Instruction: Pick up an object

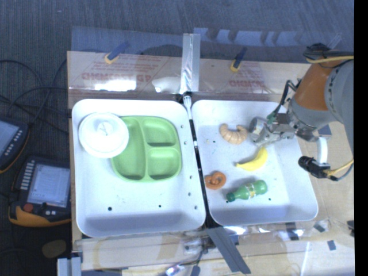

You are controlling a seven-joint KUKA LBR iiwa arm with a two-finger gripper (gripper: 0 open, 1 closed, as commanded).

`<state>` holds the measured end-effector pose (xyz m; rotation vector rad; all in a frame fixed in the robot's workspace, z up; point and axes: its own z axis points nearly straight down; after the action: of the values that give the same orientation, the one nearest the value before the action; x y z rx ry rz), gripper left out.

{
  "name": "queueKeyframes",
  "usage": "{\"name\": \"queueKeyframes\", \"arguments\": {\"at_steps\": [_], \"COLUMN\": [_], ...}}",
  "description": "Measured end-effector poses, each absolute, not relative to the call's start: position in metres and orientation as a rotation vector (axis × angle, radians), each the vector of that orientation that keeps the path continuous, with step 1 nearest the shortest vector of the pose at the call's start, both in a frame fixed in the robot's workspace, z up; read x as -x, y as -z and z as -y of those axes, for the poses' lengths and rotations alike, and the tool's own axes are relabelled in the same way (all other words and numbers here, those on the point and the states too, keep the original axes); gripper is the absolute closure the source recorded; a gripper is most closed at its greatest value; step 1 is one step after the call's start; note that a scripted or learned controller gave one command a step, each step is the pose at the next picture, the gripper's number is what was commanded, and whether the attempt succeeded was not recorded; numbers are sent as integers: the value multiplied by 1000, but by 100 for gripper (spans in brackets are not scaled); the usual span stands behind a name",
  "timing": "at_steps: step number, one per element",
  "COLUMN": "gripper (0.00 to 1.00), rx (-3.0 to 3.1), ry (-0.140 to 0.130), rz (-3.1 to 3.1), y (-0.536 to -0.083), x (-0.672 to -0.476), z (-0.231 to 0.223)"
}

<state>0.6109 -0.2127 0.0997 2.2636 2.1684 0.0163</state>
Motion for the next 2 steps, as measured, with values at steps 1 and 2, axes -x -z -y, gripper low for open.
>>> {"name": "queueKeyframes", "arguments": {"at_steps": [1,2], "gripper": [100,0], "rx": [-2470,-2467], "ry": [4,-2], "rz": [-1930,-1931], "y": [-90,-89], "x": [-638,-640], "z": [182,179]}}
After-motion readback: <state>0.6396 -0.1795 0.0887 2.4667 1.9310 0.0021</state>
